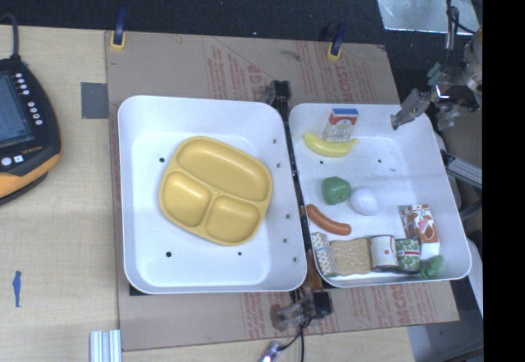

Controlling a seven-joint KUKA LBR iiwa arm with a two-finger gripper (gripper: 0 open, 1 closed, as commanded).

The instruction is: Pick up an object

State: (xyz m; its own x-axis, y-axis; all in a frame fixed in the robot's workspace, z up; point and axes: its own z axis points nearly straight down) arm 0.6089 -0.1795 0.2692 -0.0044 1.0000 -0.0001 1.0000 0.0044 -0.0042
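Camera view
My gripper [408, 115]: at the far right, hanging over the far right corner of the right bin [385, 157]. It is small and dim here, and I cannot tell how it is set. I see nothing in it.
My arm: it comes in from the right edge, a grey tangle of parts and cable above the bin's far rim.
Right bin: holds all the small things I might take.
Banana [329, 144]: yellow, at the far left of this bin, lying crosswise.
Carton [342, 121]: small, red and white, touching the banana on its far side.
Green piece [335, 190]: rounded, near the bin's middle, left of the white ball [364, 203] – the two lie just beside each other.
Sausage [328, 222]: orange-red, nearer than the green piece, slanted along the left wall.
Near row: a tan cracker-like slab [349, 256], a small can [383, 252] and a green-labelled packet [408, 254] side by side along the near wall.
Tall carton [419, 225]: red and white, at the right, just beyond that row.
Left bin [143, 262]: holds a yellow divided plate [216, 190] with three wells – centred, well apart from me.
Bench: brown cardboard under both bins, an orange-edged handset [25, 129] at the far left.
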